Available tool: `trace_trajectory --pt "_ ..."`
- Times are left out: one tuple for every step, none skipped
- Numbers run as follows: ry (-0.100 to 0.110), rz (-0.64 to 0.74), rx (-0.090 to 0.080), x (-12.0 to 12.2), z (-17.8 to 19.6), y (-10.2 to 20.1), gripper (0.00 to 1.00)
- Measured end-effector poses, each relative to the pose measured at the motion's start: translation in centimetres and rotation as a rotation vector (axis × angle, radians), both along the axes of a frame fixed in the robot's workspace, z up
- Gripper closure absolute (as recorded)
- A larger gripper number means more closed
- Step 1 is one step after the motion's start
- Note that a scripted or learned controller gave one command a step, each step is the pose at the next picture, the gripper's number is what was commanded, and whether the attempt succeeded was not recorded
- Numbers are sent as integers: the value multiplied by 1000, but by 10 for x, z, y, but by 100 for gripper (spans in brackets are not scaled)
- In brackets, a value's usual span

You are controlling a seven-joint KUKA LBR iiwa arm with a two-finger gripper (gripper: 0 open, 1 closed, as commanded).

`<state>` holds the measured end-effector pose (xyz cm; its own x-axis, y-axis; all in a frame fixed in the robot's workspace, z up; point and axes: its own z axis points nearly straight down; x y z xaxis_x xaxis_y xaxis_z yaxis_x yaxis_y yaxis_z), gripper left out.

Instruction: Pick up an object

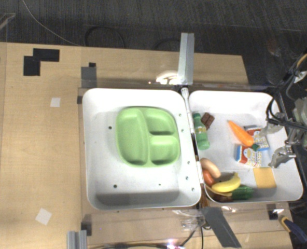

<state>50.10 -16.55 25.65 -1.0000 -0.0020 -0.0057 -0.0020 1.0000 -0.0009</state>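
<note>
Gripper [278,148] hovers, fingers spread and empty, at the right bin's [231,98] right edge, above the milk carton [249,153] and cheese block [264,178]. Crowded pile, so a descent may clip the rim or nudge neighbours.

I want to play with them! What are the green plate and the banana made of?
The green plate looks like smooth moulded plastic: one even colour, rounded compartments, soft shine. The banana seems a plastic toy too, glossy and uniformly yellow, though real fruit can't be ruled out.

Matt pale wooden bench [34,154], smooth white plastic bins [99,191] — glossy green plastic tray [145,136]
</note>
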Motion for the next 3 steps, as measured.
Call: trace_trajectory --pt "10 111 4 22 -127 -4 0" --pt "-8 48 -2 67 -167 9 0" --pt "-7 -23 0 95 -167 22 0"
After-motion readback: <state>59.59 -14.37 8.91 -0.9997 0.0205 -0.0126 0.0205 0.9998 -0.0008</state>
